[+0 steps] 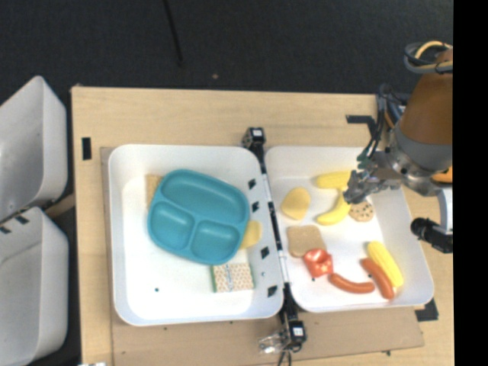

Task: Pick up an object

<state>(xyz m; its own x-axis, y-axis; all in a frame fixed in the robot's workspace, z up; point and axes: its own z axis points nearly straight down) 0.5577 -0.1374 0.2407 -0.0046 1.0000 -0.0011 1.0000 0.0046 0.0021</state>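
You have two shallow white bins side by side on the wooden desk [91, 120]. The left white bin [126, 280] holds a teal plastic tray with three compartments [198, 216], lying tilted across the bin's middle. A tan flat piece [152, 183] peeks out from under the tray's upper left edge, and a pale yellow piece [252, 233] shows at its right edge. Just below the tray, near the bin's front, lies a small speckled square cracker-like tile [232, 277].

The right white bin [408, 280] carries the toy food. Near its left side you see a yellow rounded lump [296, 202], with a tan bread-like slice [305, 239] below it and a red toy pepper [319, 262] touching that slice's lower corner. Along the front lie a red-orange sausage [351, 284], and to its right a yellow corn cob [383, 261] resting against a second red-orange sausage [379, 277]. Toward the back of the bin sit a yellow oval piece [332, 180] and a yellow banana [333, 215], with a round speckled cookie [361, 211] just beside the banana.

The grey arm with its orange band [425, 120] reaches in from the right, over the back right part of this bin. Its tool [357, 191] points down and left, low between the yellow oval piece and the banana, right above the cookie. Whether the tool is spread or pressed together, you cannot tell from here, and nothing is visibly pinched in it.
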